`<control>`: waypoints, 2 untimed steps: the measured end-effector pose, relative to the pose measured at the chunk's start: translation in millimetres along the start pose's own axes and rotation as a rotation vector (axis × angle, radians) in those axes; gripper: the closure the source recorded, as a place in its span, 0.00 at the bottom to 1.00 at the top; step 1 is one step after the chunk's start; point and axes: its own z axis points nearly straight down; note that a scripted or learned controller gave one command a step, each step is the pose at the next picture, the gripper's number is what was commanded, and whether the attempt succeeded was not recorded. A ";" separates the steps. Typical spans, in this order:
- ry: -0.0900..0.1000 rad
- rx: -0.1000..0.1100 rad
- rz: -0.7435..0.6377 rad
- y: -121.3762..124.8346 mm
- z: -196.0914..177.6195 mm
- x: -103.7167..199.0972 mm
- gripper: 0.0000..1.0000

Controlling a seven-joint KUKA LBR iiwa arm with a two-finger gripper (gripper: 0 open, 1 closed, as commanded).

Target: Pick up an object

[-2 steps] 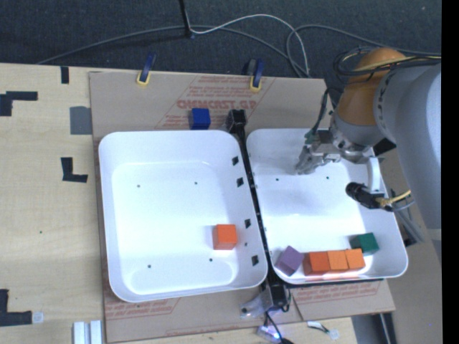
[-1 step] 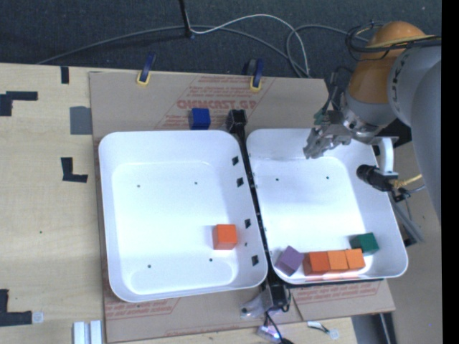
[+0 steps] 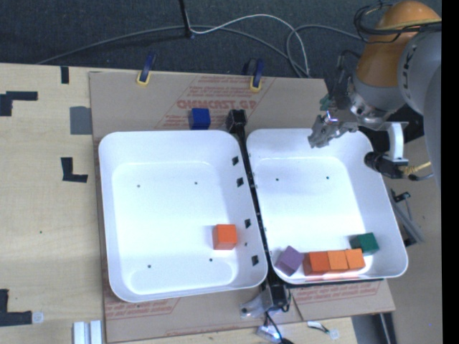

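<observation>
On the bench (image 3: 43,192) sit two white bins. The arm (image 3: 401,56) hangs over the far edge of the right bin (image 3: 301,199); its gripper (image 3: 323,135) carries nothing, and whether the fingers are parted I cannot tell at this size. The targets crowd that bin's near wall: orange blocks (image 3: 333,262), a purple block (image 3: 289,260), a green block (image 3: 366,243). The left bin (image 3: 165,192) holds one orange cube (image 3: 225,236), standing free and probably the easier pick: descend straight over it.
</observation>
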 end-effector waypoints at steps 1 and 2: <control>0.000 0.002 0.001 0.4 -18.8 0.1 1.00; 0.001 0.005 -0.002 -25.6 -11.1 45.0 1.00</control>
